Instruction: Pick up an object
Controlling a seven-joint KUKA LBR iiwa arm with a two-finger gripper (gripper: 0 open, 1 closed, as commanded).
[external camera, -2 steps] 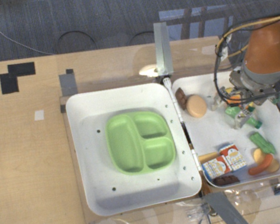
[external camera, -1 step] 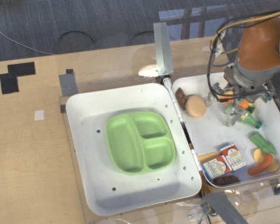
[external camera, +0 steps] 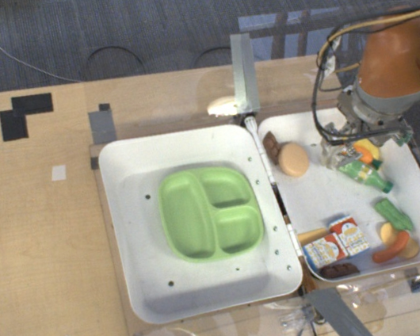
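The right bin [external camera: 415,167] holds several toy foods. A tan round bun [external camera: 295,160] lies at its far left beside a brown piece [external camera: 270,144]. A clear packet with green and orange contents [external camera: 362,164] lies at the far right. My gripper [external camera: 364,141] hangs right over that packet's upper end, and the orange-banded wrist [external camera: 389,63] covers the gripper from above. A green pickle-like piece [external camera: 393,214], a small printed carton [external camera: 336,244], a red sausage [external camera: 390,251] and a dark brown piece [external camera: 339,269] lie along the near side.
The left bin [external camera: 148,295] holds a green divided plate [external camera: 210,211] in its middle. A raised rim [external camera: 271,184] separates the two bins. A metal post [external camera: 244,68] stands behind them. Black cables [external camera: 318,108] loop off the wrist.
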